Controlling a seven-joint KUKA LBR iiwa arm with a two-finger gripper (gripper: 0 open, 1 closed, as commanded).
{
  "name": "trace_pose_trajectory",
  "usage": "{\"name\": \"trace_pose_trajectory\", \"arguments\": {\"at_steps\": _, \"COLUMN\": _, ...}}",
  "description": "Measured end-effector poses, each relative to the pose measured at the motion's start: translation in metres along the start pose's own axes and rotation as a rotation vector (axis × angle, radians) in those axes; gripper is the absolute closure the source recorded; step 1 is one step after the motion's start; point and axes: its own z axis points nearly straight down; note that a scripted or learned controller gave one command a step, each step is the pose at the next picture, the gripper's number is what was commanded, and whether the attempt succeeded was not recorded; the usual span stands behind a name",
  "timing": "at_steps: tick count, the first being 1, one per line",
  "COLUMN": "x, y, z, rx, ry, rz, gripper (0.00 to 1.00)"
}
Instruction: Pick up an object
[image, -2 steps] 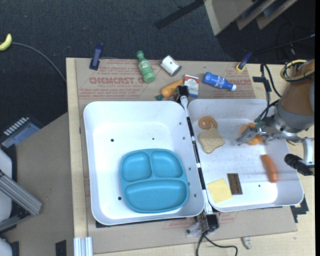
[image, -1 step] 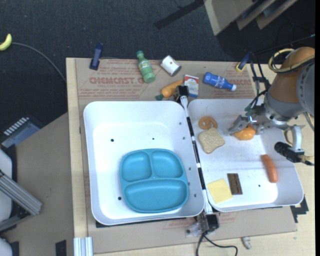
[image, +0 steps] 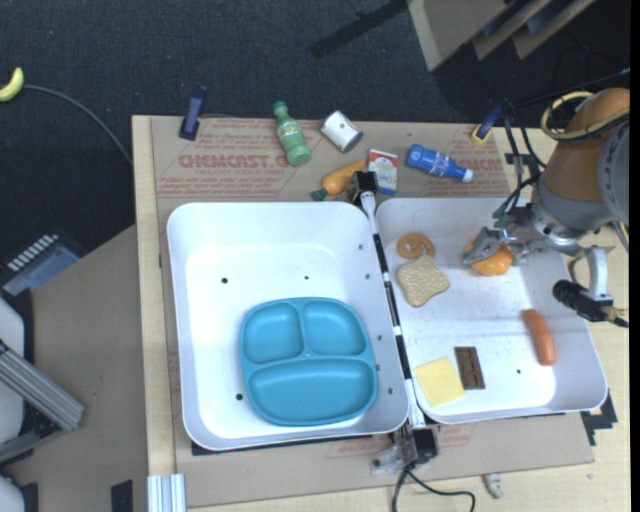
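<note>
Where the pincer meets it, orange piece lengthwise left-right, grip state unclear.

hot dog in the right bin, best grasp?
Take the hot dog across its narrow middle, from straight above. It lies flat, long axis running roughly up-down in the camera view, with bare bin floor on both long sides, so fingers probably fit either side. The ends are rounded and likelier to slip.
</note>
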Motion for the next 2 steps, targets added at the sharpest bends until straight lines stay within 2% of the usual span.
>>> {"name": "trace_pose_trajectory", "arguments": {"at_steps": 1, "x": 0.065, "y": 0.009, "z": 0.011, "rx": 0.005, "ry": 0.005, "rz": 0.002, "gripper": 1.00}}
{"name": "trace_pose_trajectory", "arguments": {"at_steps": 2, "x": 0.129, "y": -0.047, "z": -0.091, "rx": 0.004, "ry": 0.004, "rz": 0.001, "gripper": 1.00}}
